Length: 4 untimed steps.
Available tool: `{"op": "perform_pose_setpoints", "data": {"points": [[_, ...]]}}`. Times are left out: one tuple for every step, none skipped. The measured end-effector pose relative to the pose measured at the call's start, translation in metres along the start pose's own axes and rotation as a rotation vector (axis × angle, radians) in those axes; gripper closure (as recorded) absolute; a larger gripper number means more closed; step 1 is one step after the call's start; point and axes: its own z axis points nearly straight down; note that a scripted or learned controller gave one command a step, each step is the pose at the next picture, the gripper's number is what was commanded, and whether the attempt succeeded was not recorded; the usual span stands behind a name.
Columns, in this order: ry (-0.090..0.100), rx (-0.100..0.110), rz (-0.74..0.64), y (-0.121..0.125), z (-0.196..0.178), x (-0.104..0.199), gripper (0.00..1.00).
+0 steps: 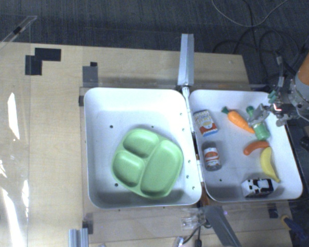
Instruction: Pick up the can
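Lying in right bin, can (212, 157) well left-below claw (261, 115); claw state unclear.

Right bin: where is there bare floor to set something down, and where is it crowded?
In the right bin, bare floor lies between the can and the red pepper, and along the front wall left of the black-and-white toy. The far right is crowded: carrot, green item, banana and gripper.

In the right bin (293, 187), the can (212, 157) lies at seven o'clock, a carton (205, 122) at ten, a banana (268, 164) at four.
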Motion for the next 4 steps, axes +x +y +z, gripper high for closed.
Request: {"op": "perform_pose_setpoints", "data": {"points": [[0.0,-0.002,0.133,-0.004,0.128,0.045,0.0],[-0.002,-0.015,0.228,-0.016,0.132,0.082,0.0],[-0.001,-0.003,0.203,0.021,0.084,0.031,0.0],[-0.001,-0.013,0.383,-0.024,0.132,0.072,0.0]]}}
